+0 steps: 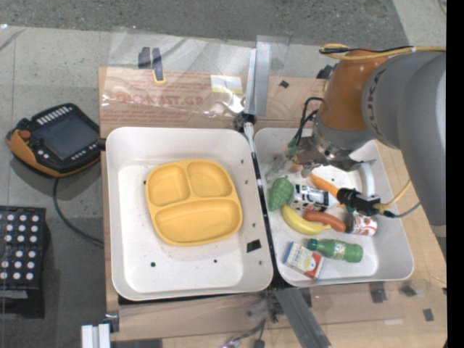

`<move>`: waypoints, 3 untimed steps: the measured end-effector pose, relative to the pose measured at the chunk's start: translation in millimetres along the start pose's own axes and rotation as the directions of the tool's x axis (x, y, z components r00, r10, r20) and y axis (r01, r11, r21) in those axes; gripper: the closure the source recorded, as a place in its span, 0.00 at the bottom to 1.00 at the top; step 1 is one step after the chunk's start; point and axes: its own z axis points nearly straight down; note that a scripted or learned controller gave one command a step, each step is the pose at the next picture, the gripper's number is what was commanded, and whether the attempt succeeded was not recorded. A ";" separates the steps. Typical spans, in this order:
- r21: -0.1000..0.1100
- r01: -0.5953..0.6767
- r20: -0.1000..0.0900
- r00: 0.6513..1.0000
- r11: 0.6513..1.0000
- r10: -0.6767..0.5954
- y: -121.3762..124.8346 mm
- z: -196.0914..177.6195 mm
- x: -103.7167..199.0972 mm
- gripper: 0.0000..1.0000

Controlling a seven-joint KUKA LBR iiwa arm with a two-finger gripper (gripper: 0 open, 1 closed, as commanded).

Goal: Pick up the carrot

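The carrot (323, 183) is a small orange piece lying in the right bin (395, 263), among other toy foods near the bin's middle. The gripper (300, 155) hangs from the grey arm with the orange band (355, 85), low over the bin's back left part. It sits just up and to the left of the carrot, with the wrist body right above it. Nothing is seen held.
Around the carrot lie a green vegetable (280, 193), a banana (301, 222), a red sausage (326, 220), a green bottle (336, 250), a small carton (302, 259) and a red-white can (366, 225). The left bin (123, 252) holds a yellow divided plate (193, 200).
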 end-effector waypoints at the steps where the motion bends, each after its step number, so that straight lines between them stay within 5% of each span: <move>1: -0.002 0.189 0.001 0.982 0.982 -0.189 -68.6 -53.9 -33.8 0.00; 2: -0.004 0.073 0.001 0.997 0.997 -0.073 -68.8 -8.7 -76.3 0.00; 3: -0.007 -0.316 -0.017 0.949 0.949 0.315 -60.3 13.1 -115.3 0.00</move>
